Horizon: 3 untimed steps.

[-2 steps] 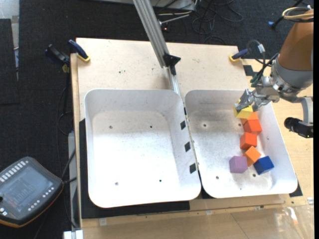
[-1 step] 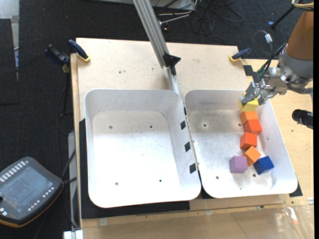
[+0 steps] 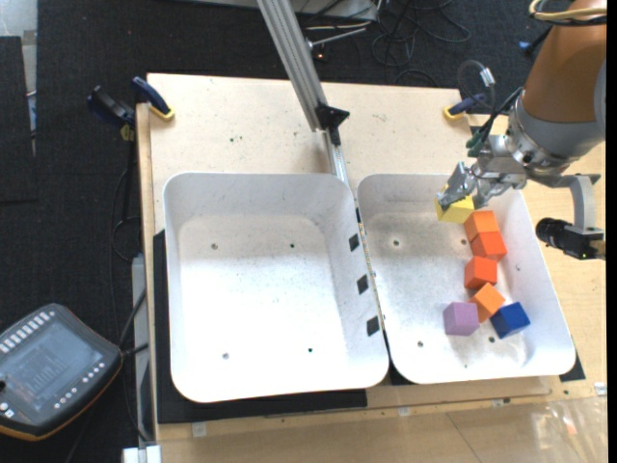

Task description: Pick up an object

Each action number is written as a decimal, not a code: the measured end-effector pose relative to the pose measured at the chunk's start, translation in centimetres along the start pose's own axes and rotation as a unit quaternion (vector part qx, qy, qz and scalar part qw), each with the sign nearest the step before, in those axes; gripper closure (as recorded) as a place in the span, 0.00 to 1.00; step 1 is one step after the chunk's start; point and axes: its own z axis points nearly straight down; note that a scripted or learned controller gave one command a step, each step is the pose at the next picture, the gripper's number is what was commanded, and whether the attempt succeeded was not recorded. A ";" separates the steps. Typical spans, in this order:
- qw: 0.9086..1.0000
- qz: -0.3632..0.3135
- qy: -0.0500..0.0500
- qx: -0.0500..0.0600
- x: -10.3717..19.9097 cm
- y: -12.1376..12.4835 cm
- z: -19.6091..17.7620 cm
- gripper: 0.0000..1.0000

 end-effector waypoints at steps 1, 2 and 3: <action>1.000 -0.001 0.000 0.001 5.7 -1.3 1.6 1.00; 1.000 0.000 0.000 0.002 10.6 -2.4 3.2 1.00; 1.000 0.000 0.000 0.000 16.1 -2.7 2.3 1.00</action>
